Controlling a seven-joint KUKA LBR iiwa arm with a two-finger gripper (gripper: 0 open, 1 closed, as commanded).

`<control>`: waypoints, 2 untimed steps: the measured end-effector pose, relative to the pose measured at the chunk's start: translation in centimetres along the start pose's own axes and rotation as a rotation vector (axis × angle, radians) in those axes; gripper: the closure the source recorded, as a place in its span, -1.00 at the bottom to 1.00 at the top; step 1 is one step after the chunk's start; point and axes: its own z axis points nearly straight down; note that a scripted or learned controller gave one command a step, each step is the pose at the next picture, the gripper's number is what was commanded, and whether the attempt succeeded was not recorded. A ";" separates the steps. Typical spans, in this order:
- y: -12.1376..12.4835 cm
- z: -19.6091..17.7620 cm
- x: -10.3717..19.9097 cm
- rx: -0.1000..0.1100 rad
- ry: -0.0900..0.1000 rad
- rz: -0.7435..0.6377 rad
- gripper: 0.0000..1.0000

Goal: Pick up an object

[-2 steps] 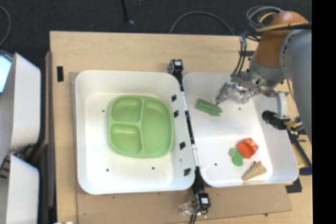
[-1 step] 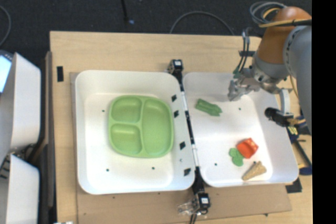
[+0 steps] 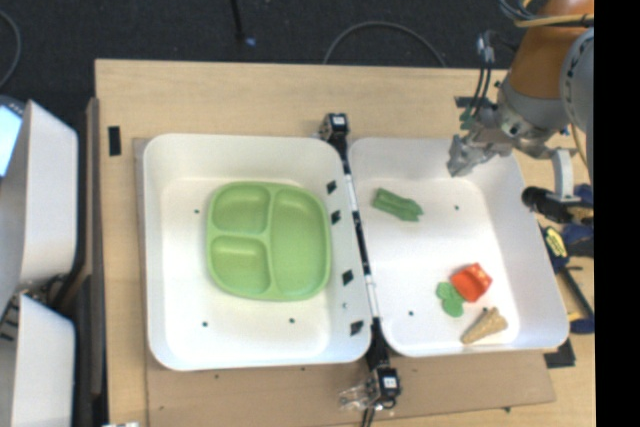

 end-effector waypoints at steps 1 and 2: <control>0.3 -6.6 -0.2 -0.003 -0.001 -0.001 1.00; 0.3 -7.2 -0.3 0.002 0.000 -0.003 1.00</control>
